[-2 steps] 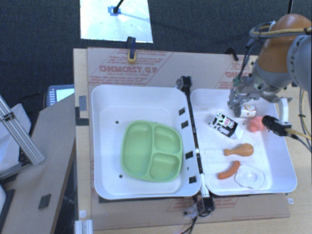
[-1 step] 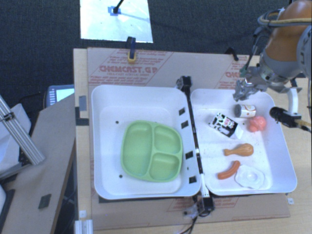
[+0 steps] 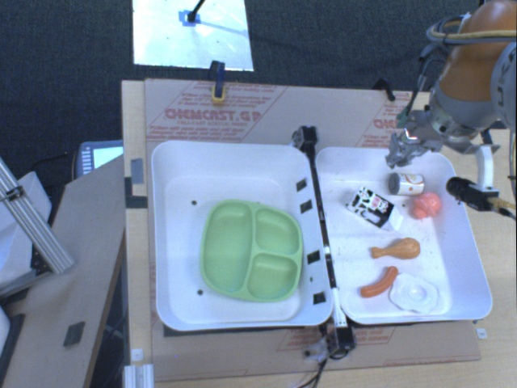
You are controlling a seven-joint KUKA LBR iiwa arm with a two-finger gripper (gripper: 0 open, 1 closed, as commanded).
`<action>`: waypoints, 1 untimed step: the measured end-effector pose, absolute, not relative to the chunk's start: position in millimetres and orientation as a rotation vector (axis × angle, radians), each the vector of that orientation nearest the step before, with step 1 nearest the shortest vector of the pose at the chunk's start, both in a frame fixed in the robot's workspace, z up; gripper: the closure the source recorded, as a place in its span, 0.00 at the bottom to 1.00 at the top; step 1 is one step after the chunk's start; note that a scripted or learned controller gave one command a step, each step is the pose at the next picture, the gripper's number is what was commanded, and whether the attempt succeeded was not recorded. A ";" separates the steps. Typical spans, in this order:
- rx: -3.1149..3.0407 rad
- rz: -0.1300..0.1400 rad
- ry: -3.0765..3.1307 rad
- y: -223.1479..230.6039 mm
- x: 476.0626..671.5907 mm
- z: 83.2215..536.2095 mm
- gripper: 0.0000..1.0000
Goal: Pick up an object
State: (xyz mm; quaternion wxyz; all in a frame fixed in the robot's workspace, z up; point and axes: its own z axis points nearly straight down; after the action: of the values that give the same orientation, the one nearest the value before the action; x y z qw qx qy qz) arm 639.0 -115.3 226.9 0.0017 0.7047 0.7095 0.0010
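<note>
The right bin (image 3: 339, 176) holds several toy foods. A small can (image 3: 407, 183) lies on its side near the back. Close by are a black-and-white milk carton (image 3: 371, 207), a pink strawberry-like piece (image 3: 426, 205), a chicken drumstick (image 3: 397, 250), an orange sausage (image 3: 378, 282) and a fried egg (image 3: 414, 293). My gripper (image 3: 401, 153) hangs over the back of the right bin, just above the can and slightly behind it. Nothing shows between its fingers.
The left bin (image 3: 174, 176) holds a green divided plate (image 3: 250, 251). A black divider clip strip (image 3: 317, 217) runs between the bins. A black knob (image 3: 472, 192) on the arm sticks out over the right bin's right rim.
</note>
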 end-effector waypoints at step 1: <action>2.210 0.005 2.232 -60.6 637.0 237.5 1.00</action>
State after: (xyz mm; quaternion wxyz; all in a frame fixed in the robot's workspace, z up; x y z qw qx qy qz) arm 637.0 -60.6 237.5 0.0005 0.7036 0.7106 0.0017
